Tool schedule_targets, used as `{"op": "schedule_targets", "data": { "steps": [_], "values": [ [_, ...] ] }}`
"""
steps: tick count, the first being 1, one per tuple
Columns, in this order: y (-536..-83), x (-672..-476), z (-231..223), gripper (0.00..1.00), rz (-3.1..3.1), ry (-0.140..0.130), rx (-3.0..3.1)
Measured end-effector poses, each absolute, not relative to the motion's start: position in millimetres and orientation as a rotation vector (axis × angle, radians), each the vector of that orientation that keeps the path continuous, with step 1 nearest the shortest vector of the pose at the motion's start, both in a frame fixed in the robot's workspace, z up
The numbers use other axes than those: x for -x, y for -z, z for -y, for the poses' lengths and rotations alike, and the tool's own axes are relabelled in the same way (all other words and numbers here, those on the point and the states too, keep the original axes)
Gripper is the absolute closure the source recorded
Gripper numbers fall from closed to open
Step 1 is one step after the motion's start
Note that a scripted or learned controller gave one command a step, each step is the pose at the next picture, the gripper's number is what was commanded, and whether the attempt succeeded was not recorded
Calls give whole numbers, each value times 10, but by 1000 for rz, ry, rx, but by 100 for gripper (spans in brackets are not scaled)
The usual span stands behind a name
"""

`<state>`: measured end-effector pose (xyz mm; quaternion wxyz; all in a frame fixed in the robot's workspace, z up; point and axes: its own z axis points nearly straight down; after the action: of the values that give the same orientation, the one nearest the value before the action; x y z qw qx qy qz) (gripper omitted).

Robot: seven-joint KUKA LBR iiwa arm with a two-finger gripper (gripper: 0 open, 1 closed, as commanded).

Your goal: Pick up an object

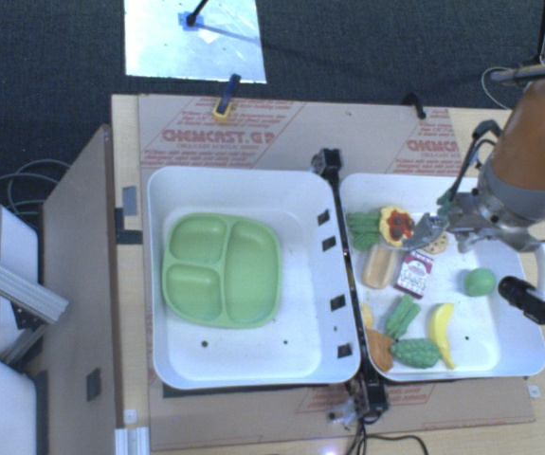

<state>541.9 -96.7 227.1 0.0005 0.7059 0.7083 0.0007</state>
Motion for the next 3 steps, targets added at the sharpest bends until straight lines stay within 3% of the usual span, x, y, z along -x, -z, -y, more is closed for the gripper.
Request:
{"op": "schedule_targets", "data": {
  "steps": [1, 2, 3],
  "values": [
    [-2182, -4869, -20, 0, -2240, -1, -2211],
    [-1823, -4859, -403, 0, -2233, 2, -2216],
    [-1840, -4866, -375, 0, -2223, -1, -2220]
  ]
}}
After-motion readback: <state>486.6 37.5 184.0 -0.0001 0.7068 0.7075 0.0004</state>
